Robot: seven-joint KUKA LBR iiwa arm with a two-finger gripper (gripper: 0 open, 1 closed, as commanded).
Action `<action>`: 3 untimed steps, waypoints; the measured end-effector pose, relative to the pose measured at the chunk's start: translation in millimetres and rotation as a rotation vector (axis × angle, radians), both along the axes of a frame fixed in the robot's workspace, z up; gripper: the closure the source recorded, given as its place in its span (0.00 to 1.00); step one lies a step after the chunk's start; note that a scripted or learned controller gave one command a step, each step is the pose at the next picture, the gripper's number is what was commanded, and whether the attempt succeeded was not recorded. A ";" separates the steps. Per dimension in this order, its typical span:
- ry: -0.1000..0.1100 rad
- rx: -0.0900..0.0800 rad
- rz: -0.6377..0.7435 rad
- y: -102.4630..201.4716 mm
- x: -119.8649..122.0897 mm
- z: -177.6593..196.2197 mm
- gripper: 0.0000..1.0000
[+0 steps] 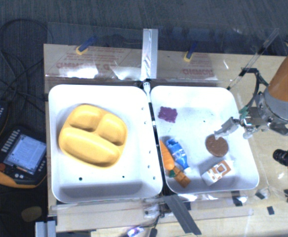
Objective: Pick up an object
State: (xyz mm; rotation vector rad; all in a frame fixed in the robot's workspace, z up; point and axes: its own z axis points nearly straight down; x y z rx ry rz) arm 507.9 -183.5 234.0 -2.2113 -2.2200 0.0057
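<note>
Grey arm [274,113] with orange band, thin black cable looping above

Both bins, the left bin [60,181] and the right bin [218,97] under the hand [224,130], look like smooth glossy white plastic. Far left of the hand, the yellow bread-shaped toy [92,135] has a smooth, softly shiny skin. Just below the hand lies a matt brown disc [217,145]. The purple piece [167,114] looks fuzzy. The blue packet [177,153] is glossy. The desk [109,60] looks like pale wood under clear film.
</note>
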 end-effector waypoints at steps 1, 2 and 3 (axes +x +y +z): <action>-0.007 -0.001 0.098 18.1 -17.7 -138.6 0.00; -0.007 -0.001 0.239 59.5 35.0 -44.3 0.00; -0.007 -0.003 0.356 78.3 15.3 -4.3 0.00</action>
